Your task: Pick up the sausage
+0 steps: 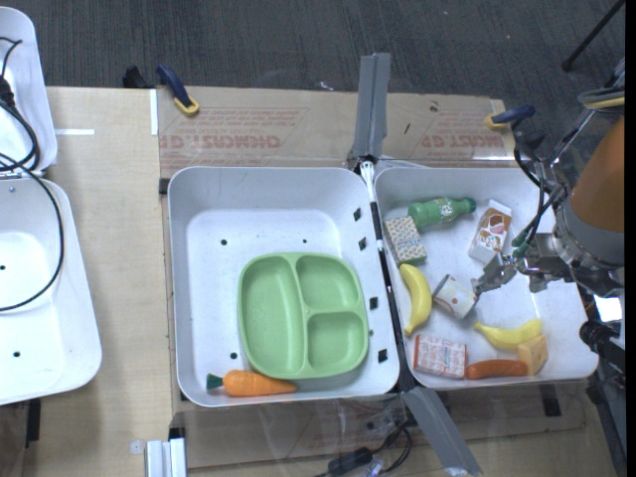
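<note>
At the near edge of the right bin lies the sausage — a short reddish-orange link stretched left to right, touching the wedge of cheese at its right end and just beside the red-and-white packet on its left. It looks like a light toy piece with a smooth, rounded skin, likely to roll or slip, so the surest hold is probably across its middle, fingers closing near-to-far over the narrow width. Just beyond it rests a yellow banana, and a second banana curves along the bin's left wall. Farther in, the gripper hovers beside a small white box, its thin fingers seemingly spread with nothing between them — well apart from the sausage. At the far end sit a green bottle and a carton. In the left bin, a green divided plate and a carrot.
</note>
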Robot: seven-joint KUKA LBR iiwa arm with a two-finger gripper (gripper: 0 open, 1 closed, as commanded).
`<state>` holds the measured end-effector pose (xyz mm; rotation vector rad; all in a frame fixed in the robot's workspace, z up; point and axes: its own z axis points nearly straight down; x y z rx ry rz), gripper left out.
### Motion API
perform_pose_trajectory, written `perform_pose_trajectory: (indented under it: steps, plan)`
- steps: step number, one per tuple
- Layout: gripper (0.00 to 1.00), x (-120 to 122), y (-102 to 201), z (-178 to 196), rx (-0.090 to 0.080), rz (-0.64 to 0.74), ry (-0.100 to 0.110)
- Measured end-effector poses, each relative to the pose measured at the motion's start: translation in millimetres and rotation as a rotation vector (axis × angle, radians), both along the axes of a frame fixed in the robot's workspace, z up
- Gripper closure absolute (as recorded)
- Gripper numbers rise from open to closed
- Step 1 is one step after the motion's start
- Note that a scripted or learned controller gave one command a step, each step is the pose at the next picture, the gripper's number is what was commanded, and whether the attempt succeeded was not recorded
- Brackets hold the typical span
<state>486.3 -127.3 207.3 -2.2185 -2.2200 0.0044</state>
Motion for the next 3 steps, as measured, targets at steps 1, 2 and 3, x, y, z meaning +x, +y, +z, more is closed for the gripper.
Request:
perform_pose_trajectory:
  steps: [1, 2, 3]
  plan:
    - [0.0, 28, 29, -90, 0.0, 0.047, -0.001]
    - [0.0, -9, 2, -116, 0.001, 0.332, -0.003]
    - [0.0, 63, -24, -116, 0.0, 0.379, -0.005]
